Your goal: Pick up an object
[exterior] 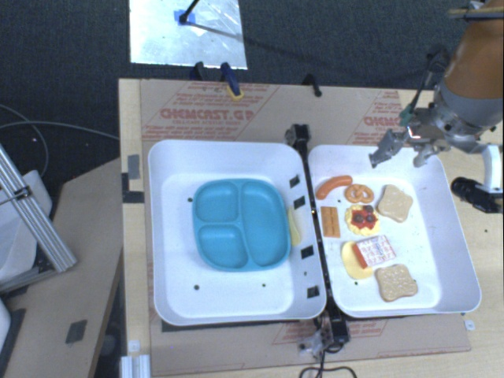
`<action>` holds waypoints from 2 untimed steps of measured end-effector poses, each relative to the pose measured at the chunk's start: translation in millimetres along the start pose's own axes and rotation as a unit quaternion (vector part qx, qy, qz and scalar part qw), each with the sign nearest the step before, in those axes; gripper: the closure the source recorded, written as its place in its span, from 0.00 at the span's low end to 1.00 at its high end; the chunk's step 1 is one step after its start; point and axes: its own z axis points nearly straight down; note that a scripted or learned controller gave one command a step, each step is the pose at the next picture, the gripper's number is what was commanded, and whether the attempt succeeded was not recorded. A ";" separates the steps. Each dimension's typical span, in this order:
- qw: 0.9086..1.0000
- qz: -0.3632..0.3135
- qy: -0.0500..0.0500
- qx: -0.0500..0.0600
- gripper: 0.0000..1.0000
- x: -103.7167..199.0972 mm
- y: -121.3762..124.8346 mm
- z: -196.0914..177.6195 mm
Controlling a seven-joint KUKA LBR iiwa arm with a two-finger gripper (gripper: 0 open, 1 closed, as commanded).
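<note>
The tool hangs over the far rim of the right bin, its two dark fingers spread apart with nothing between them; one finger points toward the bin's far left corner, the other lies nearer the arm. No object is held. The candidate objects lie in the right bin, all nearer the viewer than the tool and slightly left of it in the view. Closest is the toast slice, just below the tool, with the pretzel and the sausage beside it further left; the sausage's long axis runs roughly across the bin, left to right with a slight tilt. Beyond these lie a berry tart, a cracker, a red-and-white block resting on a yellow slice, and a second toast slice nearest the viewer. The left bin holds a blue divided plate. Judged from this layout, the coming move is a short travel toward the viewer followed by a descent, the toast slice being the nearest target.
</note>
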 end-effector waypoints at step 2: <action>1.000 0.002 0.000 0.000 0.00 -26.9 -22.0 189.6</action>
